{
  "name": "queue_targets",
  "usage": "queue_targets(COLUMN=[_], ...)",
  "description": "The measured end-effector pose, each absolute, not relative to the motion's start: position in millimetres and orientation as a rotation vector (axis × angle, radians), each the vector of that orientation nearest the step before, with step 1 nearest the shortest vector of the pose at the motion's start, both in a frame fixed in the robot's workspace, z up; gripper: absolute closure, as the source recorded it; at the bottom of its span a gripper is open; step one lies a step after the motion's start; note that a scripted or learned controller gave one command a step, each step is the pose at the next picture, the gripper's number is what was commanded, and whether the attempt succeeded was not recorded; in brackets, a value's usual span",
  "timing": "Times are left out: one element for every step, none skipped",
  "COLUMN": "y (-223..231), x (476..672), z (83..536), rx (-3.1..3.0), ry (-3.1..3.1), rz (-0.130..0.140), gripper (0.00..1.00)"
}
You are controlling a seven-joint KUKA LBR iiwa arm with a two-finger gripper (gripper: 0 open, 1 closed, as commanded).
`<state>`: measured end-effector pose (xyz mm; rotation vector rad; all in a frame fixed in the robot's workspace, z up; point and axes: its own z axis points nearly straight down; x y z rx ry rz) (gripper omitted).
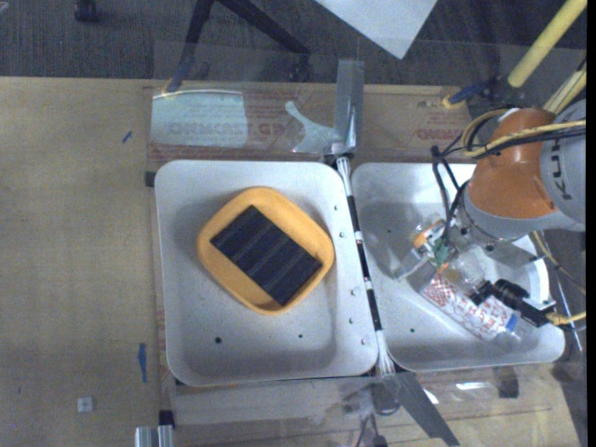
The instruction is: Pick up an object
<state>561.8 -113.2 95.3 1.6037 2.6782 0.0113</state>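
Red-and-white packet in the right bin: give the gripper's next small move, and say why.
Probably shift the gripper slightly toward the view's lower right, then lower it onto the red-and-white packet. The gripper hangs above the right bin, just up-left of the packet, which lies flat on the bin floor, so it seems off-centre for a grasp.

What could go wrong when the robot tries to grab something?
The gripper sits over the right bin, beside the red-and-white packet rather than above it, so it might close on nothing. The packet looks flat and lies close to the bin floor, so it could be hard to pinch and may slip out.
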Motion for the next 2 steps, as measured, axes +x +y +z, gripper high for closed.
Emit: queue_targets(y=[-113.3, -107.8], x=[561.8, 590.3], z=[95.3, 95.3], rx=[1.604, 1.77], ry=[2.678, 2.572], rz=[0.012, 0.01], gripper=[0.0, 0.0])
